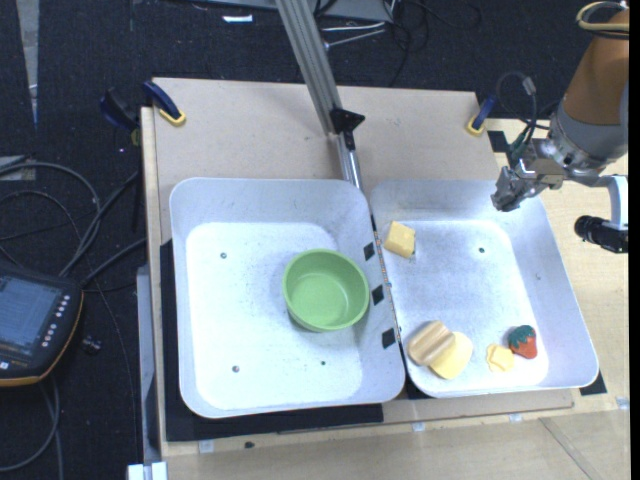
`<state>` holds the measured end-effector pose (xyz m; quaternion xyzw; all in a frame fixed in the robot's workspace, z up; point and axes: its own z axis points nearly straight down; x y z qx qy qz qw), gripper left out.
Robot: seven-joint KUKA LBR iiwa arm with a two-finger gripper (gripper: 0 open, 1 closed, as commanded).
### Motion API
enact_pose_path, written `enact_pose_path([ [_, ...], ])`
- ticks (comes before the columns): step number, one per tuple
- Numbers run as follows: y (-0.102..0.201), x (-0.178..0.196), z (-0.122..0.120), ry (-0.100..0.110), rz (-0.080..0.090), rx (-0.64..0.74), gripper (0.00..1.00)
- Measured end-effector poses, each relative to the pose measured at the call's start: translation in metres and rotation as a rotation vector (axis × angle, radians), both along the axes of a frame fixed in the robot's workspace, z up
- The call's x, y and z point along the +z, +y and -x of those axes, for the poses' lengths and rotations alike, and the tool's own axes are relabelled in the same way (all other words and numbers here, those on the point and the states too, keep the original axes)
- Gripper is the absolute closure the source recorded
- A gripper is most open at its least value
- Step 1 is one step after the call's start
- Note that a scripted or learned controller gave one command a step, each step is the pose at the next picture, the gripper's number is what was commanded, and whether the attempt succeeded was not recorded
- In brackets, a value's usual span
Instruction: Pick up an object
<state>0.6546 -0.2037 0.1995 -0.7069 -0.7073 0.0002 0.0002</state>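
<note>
While the end effector (508,194) is held over the upper right corner of the right bin (560,298), its state cannot be told. A yellow block (401,239) is seen at that bin's upper left, well apart.

A pale tan bench top (260,138) carries two shallow white bins side by side, their inner rims touching at the middle. The left bin (200,228) and the right bin (545,248) rest on a black mat (172,423) that shows along the near-left edge. Blue-and-yellow clamps grip the far-left corner (163,103) and the far-right edge (482,116).
</note>
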Motion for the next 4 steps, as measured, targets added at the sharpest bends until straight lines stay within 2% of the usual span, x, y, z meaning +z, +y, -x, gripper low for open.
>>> enact_pose_path([
  [2,0.096,0.026,0.007,-0.001,-0.001,0.003,1.0],
  [4,0.192,0.035,0.008,-0.001,-0.001,0.004,1.0],
])
